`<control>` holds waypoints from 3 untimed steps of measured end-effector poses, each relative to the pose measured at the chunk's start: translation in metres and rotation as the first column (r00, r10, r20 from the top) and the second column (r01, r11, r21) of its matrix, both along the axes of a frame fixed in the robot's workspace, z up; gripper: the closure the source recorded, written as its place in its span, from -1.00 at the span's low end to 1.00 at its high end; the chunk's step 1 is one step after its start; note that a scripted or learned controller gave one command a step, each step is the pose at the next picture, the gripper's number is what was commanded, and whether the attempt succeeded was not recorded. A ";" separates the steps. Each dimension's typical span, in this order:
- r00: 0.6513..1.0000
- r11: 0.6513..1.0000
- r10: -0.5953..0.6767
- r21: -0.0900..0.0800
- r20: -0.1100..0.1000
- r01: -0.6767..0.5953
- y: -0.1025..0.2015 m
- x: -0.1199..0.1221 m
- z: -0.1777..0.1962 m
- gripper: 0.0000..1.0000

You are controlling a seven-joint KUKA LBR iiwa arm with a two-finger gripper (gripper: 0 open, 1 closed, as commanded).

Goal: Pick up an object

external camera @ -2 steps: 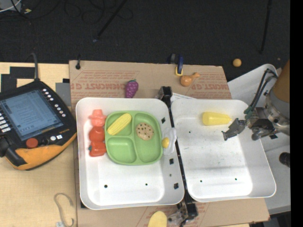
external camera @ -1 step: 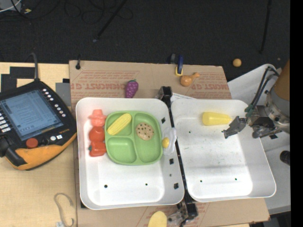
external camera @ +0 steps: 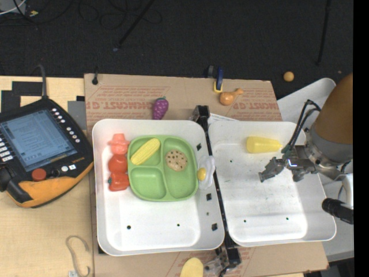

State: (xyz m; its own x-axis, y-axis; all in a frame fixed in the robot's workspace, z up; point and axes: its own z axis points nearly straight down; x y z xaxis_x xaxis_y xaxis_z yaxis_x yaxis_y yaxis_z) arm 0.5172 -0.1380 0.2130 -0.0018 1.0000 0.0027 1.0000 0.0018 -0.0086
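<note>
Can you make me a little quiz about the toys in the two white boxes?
1. True or false: the corn cob lies in the green tray.
2. Which toy lies in the right bin, near the gripper? A) the yellow wedge B) the cookie C) the red figure
3. Fill in: the purple grapes lie outside the bins, on the ____.

Key: 1 true. 2 A. 3 cardboard.
</note>
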 end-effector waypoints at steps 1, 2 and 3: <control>1.000 1.000 -0.001 0.000 0.000 0.001 -0.002 -0.007 -0.062 -1.00; 1.000 1.000 0.001 0.000 0.001 -0.001 0.005 0.000 -0.122 -1.00; 1.000 1.000 -0.007 0.000 0.004 0.007 0.004 -0.001 -0.126 -1.00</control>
